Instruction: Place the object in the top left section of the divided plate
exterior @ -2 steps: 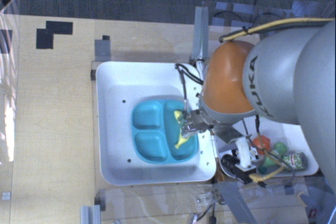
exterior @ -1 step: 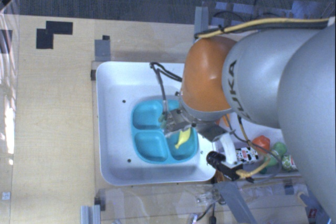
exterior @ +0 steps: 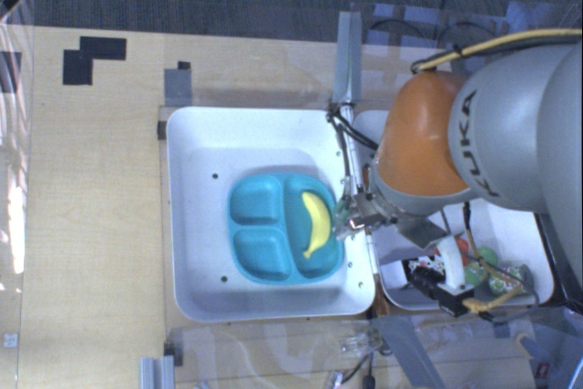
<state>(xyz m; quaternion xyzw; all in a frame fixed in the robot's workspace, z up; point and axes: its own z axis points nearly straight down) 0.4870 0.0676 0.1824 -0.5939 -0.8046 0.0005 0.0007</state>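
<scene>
Yellow banana (exterior: 314,224) lies in the large right-hand section of the blue divided plate (exterior: 264,264) in the left bin (exterior: 196,196), in the camera view. The gripper (exterior: 351,216) hangs just beside it; its state I cannot tell. The top left section appears unfilled, so placement remains.

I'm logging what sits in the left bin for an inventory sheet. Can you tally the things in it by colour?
Blue: 1, the divided plate
Yellow: 1, the banana, lying in the plate's large right section
Total: 2
</scene>
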